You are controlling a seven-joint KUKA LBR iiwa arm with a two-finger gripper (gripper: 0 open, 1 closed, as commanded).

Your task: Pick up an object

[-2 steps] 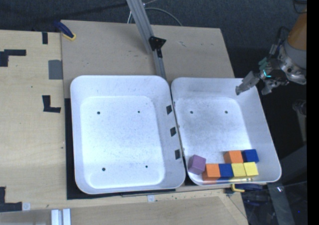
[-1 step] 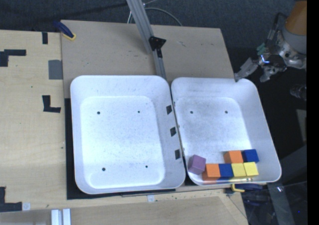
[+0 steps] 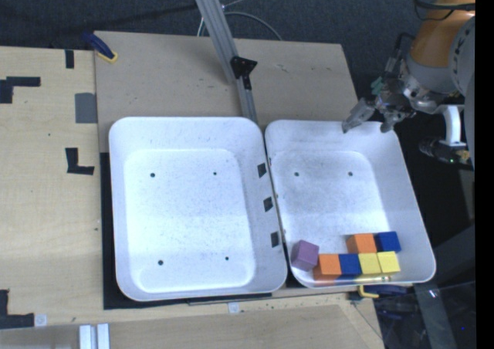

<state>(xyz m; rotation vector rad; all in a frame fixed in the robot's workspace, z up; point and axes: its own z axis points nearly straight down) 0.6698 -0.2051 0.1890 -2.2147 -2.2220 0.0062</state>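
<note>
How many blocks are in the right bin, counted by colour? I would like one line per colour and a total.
Purple block: 1
Orange blocks: 2
Blue blocks: 2
Yellow blocks: 2
Total: 7, all at the near end of the right bin.

Even, fairly dim overhead light, soft shadows inside the white bins (image 3: 116, 208), slight overall blur, dark surroundings.

Seven blocks (image 3: 363, 256), two bins (image 3: 123, 139)
</note>
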